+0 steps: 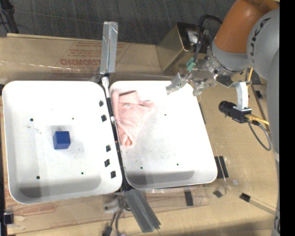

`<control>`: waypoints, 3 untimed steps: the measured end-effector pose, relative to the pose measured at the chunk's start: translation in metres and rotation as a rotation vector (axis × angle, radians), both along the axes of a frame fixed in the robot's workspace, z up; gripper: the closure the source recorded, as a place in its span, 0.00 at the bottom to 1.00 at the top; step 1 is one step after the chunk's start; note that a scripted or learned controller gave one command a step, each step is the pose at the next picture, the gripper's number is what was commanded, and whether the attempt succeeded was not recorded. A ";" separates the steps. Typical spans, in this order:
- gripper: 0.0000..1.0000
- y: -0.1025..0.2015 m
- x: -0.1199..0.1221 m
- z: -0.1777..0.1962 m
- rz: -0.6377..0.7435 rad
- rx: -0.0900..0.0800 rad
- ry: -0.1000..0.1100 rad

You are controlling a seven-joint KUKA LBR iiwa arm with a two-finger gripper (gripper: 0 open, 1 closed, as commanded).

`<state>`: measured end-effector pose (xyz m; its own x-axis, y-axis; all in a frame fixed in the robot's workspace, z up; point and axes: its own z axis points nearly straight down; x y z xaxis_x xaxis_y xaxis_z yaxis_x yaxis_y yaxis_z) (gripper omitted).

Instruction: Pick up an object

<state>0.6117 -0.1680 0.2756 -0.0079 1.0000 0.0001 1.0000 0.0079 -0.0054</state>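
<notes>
Gripper (179,84) at 12 o'clock of right bin (206,151), jaws look open, empty; best dropped onto pink cloth (130,114) at 9 o'clock.

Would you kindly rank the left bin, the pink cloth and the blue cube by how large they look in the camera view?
Largest to smallest, as they look in the camera view:
1. left bin
2. pink cloth
3. blue cube
All three lie at about bench level, so nearness to the camera hardly blurs this order.
</notes>
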 end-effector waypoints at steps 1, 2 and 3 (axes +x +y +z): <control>0.00 0.070 0.044 -0.102 0.105 0.000 0.001; 0.00 0.025 0.014 -0.178 0.004 0.000 -0.007; 0.00 0.051 0.047 -0.179 0.198 -0.002 -0.011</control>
